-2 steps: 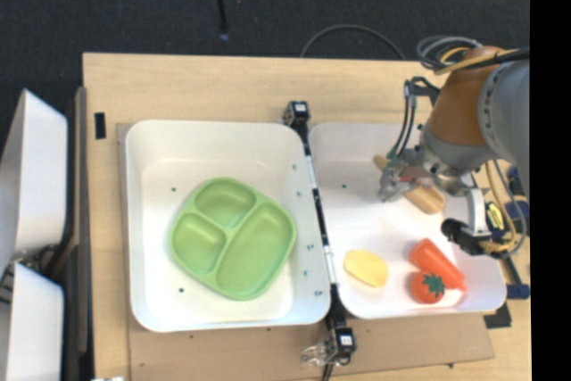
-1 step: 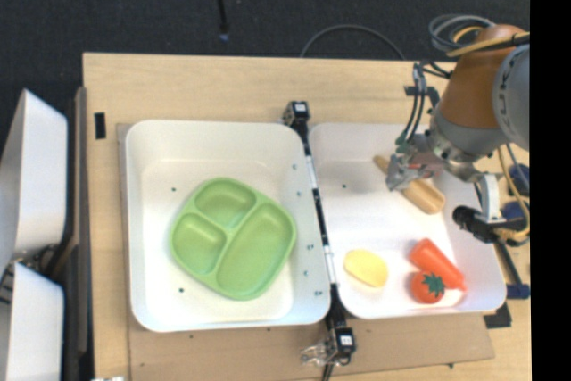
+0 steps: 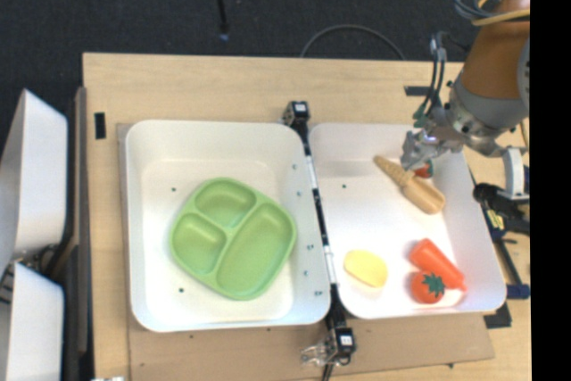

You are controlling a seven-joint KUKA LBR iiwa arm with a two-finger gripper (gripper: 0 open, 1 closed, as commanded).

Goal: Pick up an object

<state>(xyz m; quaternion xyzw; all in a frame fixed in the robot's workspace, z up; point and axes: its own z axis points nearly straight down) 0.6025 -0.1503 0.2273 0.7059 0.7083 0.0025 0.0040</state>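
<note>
Gripper [image 3: 419,154] sat low over the far part of the right bin [image 3: 357,147], hanging from the grey wrist with the orange band above it; finger state could not be told from this angle, too small and cluttered, with a bit of red showing at the tip. Just beside and under it lay the wooden utensil [image 3: 410,183], a tan piece running diagonally from far-left to near-right, its thin end closest to the gripper; touching or only close, cannot say. Nothing was visibly held. Step in hand looked like the approach or descent onto that wooden piece, grasp not yet confirmed. Next move would probably call for centring over the narrow handle, closing across its width, then lifting straight. Nearer in the same bin were an orange carrot [image 3: 435,259] touching a red tomato-like toy [image 3: 428,287], and a yellow piece [image 3: 366,268] to their left. The left bin [image 3: 152,147] held a green divided plate [image 3: 234,238].
</note>
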